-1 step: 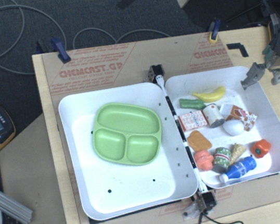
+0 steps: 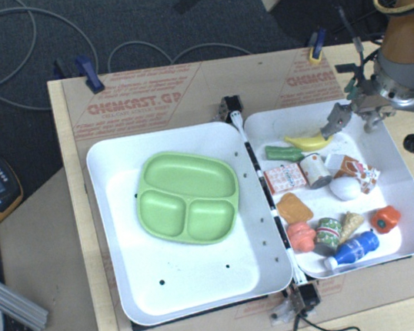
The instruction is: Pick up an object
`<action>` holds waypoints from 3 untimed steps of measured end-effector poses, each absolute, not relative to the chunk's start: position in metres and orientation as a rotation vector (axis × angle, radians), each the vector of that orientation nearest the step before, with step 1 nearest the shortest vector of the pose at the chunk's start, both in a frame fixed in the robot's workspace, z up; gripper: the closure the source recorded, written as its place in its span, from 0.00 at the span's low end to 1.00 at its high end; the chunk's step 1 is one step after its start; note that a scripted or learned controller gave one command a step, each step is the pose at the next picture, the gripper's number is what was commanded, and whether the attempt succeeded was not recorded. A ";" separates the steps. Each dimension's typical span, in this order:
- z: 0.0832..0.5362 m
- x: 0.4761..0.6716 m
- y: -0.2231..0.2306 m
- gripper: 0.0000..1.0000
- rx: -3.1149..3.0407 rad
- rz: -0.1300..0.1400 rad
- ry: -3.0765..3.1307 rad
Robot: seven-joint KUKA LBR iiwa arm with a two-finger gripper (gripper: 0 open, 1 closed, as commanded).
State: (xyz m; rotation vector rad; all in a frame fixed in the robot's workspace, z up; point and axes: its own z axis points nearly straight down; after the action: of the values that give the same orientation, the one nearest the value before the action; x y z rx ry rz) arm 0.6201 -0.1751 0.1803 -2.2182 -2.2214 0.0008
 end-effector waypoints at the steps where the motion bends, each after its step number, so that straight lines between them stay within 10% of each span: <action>1: 0.177 0.622 -0.101 0.00 -2.217 0.000 -2.221; 2: 0.084 0.620 -0.152 0.00 -2.221 0.002 -2.219; 3: 0.082 0.662 -0.098 0.00 -2.214 0.022 -2.203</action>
State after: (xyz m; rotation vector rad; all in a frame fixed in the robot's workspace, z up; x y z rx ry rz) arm 0.6618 -0.0983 0.0817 -2.2140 -2.2035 0.0222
